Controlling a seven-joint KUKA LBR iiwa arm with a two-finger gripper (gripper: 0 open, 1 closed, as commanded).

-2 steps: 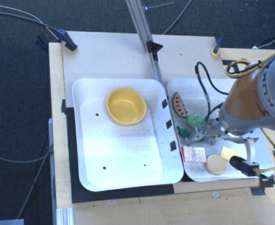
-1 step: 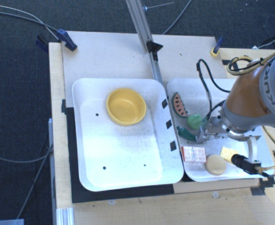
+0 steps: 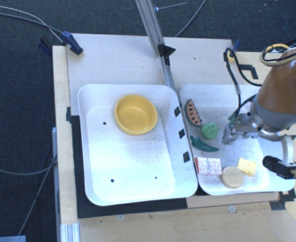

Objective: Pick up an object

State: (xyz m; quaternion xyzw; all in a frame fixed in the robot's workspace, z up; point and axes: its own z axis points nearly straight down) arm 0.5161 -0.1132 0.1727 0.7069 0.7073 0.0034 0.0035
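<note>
In the right bin point(image 3: 216, 96) lie a watermelon slice point(image 3: 192, 113), a round green object point(image 3: 210, 131), a dark green pepper-like piece point(image 3: 203, 144), a small red-and-white box point(image 3: 208, 166), a tan round disc point(image 3: 232, 177) and a yellow cheese wedge point(image 3: 247, 167). My gripper point(image 3: 230, 134) hangs low over the middle of that bin, just right of the round green object. Nothing shows between its fingers, and their spacing is unclear.
A yellow bowl point(image 3: 135, 115) sits in the left bin point(image 3: 132, 185). A metal pole point(image 3: 151, 19) slants down to the wall between the bins. Cables point(image 3: 234, 74) and the orange-banded arm point(image 3: 284, 95) crowd the right side.
</note>
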